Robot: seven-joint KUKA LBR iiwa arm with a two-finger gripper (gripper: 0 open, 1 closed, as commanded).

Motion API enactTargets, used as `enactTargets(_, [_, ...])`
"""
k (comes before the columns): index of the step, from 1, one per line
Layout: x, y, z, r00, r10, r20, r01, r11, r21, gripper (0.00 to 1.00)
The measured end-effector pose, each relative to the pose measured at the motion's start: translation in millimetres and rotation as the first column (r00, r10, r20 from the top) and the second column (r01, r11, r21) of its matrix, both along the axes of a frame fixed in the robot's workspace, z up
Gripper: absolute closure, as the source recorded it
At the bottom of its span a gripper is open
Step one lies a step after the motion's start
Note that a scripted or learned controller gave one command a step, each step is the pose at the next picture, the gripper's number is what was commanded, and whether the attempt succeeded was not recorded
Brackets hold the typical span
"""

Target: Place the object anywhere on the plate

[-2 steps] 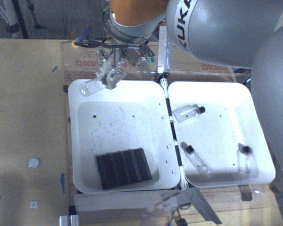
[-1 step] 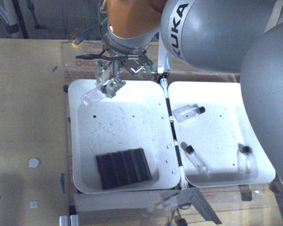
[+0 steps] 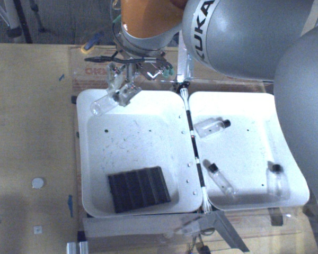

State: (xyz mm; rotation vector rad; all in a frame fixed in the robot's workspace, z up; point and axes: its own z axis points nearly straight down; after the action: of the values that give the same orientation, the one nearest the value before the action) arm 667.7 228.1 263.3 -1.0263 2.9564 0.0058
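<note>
A dark grey ridged plate (image 3: 139, 189) lies flat in the near part of the left bin (image 3: 95, 157). My gripper (image 3: 123, 92) hangs over that bin's far left corner, well away from the plate. It is shut on a clear vial (image 3: 99, 106), which sticks out from between the fingers toward the lower left, tilted, above the bin's rim.
The right bin (image 3: 254, 142) holds three clear vials with black caps: one at the far left (image 3: 212, 126), one at the near left (image 3: 220, 177) and one at the near right (image 3: 276, 178). A divider (image 3: 193, 142) separates the bins. The arm's big grey body (image 3: 254, 30) covers the upper right.
</note>
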Motion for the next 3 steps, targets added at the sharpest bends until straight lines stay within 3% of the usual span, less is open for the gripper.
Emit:
enactTargets(1, [-1, -3, -31, 0.996, 0.093, -0.007, -0.093, 0.996, -0.005, 1.0])
enactTargets(3, [2, 0, -6, 0.996, 0.09, 0.009, -0.09, 0.996, 0.003, 1.0])
